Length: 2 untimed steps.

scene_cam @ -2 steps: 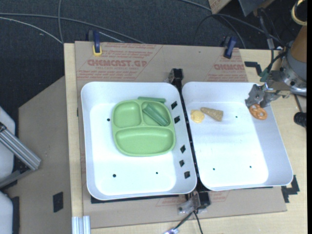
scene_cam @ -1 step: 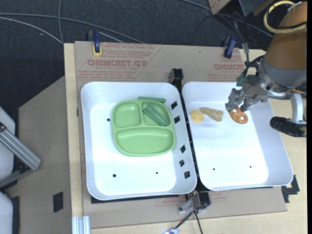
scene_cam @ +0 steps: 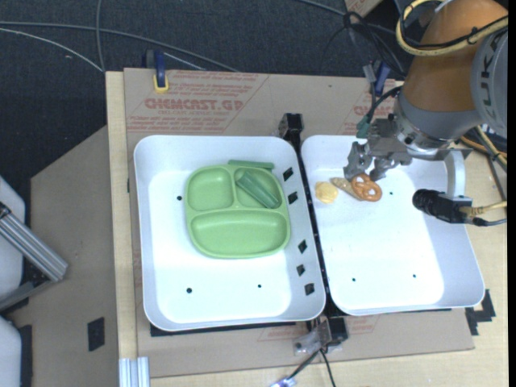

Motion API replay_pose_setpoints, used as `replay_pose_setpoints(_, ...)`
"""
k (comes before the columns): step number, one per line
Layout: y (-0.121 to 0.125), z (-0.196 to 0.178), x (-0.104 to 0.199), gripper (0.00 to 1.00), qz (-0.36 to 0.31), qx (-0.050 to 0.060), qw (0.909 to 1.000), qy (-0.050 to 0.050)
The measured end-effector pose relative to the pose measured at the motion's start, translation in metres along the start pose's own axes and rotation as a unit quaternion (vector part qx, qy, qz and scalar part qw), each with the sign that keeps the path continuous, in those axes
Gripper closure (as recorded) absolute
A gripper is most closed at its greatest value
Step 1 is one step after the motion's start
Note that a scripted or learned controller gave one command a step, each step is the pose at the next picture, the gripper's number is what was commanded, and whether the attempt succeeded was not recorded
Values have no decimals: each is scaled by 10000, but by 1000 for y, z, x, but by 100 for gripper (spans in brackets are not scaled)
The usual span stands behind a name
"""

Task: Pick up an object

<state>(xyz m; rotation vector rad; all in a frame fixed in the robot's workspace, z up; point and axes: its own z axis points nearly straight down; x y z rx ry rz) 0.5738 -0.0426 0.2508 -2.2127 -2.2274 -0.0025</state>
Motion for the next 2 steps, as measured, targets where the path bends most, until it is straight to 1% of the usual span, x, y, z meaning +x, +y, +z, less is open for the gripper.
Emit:
replay_pose_setpoints(1,-2,-4,56,100,1,2,10000,0)
replay_pose_setpoints(2,0,7,101,100,6,20,10000,0)
